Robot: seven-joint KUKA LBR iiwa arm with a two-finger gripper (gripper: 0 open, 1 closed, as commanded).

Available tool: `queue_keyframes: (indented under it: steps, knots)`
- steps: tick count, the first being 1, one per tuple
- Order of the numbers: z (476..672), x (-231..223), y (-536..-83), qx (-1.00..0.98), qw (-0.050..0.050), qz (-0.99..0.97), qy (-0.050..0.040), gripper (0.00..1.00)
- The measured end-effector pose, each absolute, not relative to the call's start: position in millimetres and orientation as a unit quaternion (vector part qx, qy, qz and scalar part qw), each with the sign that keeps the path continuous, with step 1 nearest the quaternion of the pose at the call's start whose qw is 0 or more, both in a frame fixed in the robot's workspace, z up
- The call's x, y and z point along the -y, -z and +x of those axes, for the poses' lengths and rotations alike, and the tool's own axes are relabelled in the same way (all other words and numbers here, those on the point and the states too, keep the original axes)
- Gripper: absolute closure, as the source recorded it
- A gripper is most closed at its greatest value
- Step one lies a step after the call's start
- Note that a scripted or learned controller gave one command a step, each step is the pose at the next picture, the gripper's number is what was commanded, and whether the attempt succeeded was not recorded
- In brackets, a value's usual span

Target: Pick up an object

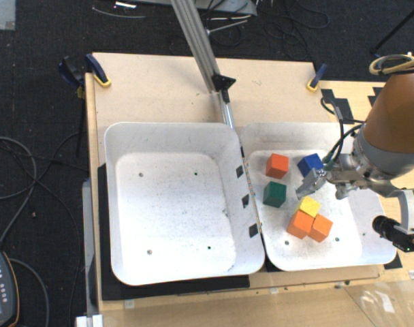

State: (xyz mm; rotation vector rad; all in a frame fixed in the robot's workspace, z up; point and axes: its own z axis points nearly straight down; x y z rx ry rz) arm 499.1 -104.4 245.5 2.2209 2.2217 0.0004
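Blocks are what the task is about, and all of them sit in the right bin [370, 247]; the left bin [125, 148] on the bench [159, 87] holds none. Left to right lie a green block [275, 195], an orange block [278, 165] behind it, then a pair of orange blocks [309, 225] touching each other, a yellow block [309, 206] just behind them, and a blue block [310, 164]. The tool [314, 182] hangs between blue and yellow, gripping nothing that I can see; whether it is parted or closed I cannot tell. Judging by this, the approach step is in hand. Next it needs to centre on one block, likely the yellow, then descend and close.
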Motion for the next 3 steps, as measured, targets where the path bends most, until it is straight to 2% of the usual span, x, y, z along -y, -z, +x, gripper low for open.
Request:
queue_keyframes:
  steps: [1, 2, 3]
  knots:
    - [563.8, 127, -119, -0.707, 0.011, 0.707, -0.0074, 0.0]
    - [619.8, 105, -110, -0.709, 0.011, 0.705, -0.0082, 0.0]
    - [637.5, 102, -103, -0.71, 0.008, 0.705, -0.0075, 0.0]
